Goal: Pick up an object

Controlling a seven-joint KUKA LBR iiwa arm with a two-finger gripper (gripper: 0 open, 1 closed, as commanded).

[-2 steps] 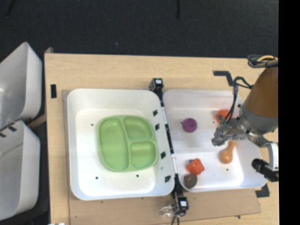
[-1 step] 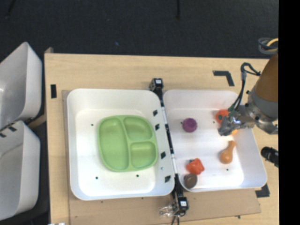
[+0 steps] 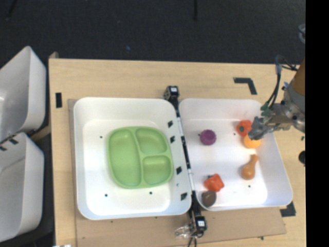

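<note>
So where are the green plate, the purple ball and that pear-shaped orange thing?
Green divided plate [image 3: 140, 156]: camera view, on the ridge between its compartments.
Purple ball [image 3: 207, 137]: camera view, on the middle of its top.
Pear-shaped orange thing [image 3: 249, 169]: camera view, on its rounded lower body.

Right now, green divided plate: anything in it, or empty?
Empty. The green plate lies flat in the left bin, and all three compartments show bare green. The small items sit in the right bin.
</note>
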